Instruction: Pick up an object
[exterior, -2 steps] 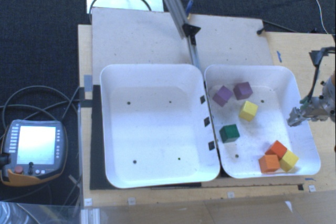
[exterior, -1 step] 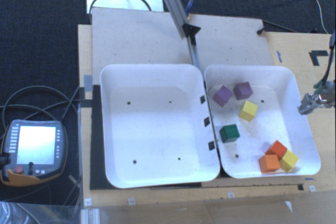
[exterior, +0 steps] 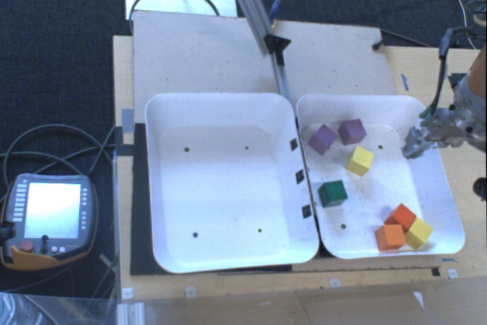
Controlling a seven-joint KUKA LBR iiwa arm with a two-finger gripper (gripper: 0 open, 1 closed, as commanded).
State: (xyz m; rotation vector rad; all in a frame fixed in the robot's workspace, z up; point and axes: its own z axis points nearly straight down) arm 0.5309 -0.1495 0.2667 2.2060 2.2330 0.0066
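Observation:
The right bin [exterior: 434, 186] holds several small blocks. Two purple cubes [exterior: 323, 138] [exterior: 351, 131] sit near its far side, with a yellow cube [exterior: 360, 160] just below them. A green cube [exterior: 332, 193] lies near the bin's left wall. At the near right corner, two orange blocks [exterior: 403, 216] [exterior: 390, 237] and a yellow block [exterior: 418, 234] are clustered together. My gripper [exterior: 413, 144] hangs at the bin's right rim, to the right of the yellow cube and apart from every block. Nothing shows between its tips.
The left bin [exterior: 228, 240] stands beside the right one, with small black clips along the shared rim. A slanted metal pole [exterior: 251, 0] crosses the bench's back. A teach pendant [exterior: 47, 221] with cables lies on the floor at left.

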